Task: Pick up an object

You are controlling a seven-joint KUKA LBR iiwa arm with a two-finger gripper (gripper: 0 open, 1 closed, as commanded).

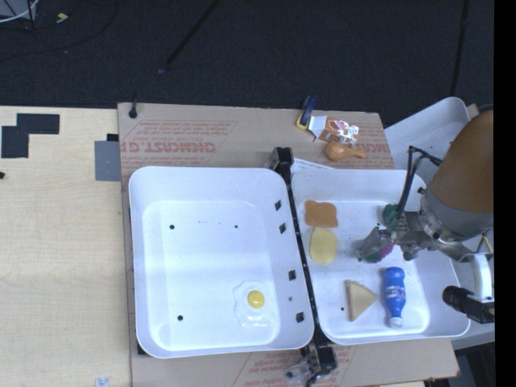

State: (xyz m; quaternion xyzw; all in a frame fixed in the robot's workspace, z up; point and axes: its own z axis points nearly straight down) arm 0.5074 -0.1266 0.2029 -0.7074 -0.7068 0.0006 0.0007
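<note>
The right bin (435, 185) holds a brown toast slice (321, 214), a pale yellow oval piece (323, 246), a tan wedge (359, 299) and a blue bottle (393, 295) lying on its side. My gripper (377, 246) hangs low in this bin, right of the yellow piece and just above the bottle's cap end. A small purple bit (386, 252) and a green bit (390, 213) show at the gripper; I cannot tell whether they are objects or parts of it. A fried egg toy (255, 301) lies in the left bin (161, 208) near its front right.
The grey arm with its orange band (472, 164) comes in over the right bin's right side. On the cardboard behind the bins lie a brown drumstick with a small packet (343, 147) and a blue-yellow clip (306, 113). A black divider (292, 240) separates the bins.
</note>
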